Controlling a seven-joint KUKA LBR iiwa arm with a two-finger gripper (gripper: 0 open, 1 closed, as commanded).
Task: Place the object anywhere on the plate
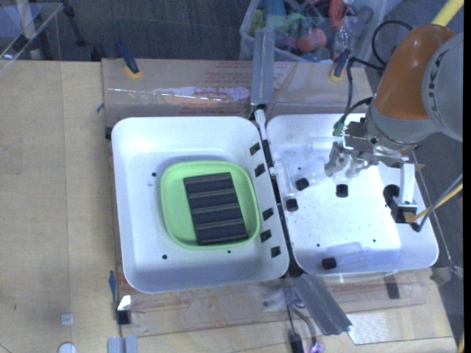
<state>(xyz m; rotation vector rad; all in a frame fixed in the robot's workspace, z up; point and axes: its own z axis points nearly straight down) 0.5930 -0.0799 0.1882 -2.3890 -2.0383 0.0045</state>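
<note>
A dark grey ribbed block (215,209) lies flat on the green plate (171,210), roughly at its middle, in the left white bin (140,149). My gripper (346,166) hangs over the upper part of the right bin (383,252), well to the right of the plate. Its fingers stand apart, open, with nothing between them.
The grey arm with its orange band (412,72) comes in from the right above the right bin. Small black studs (341,190) dot that bin's floor. A divider with black clips (266,190) separates the bins. A clear box of colourful toys (309,13) stands behind.
</note>
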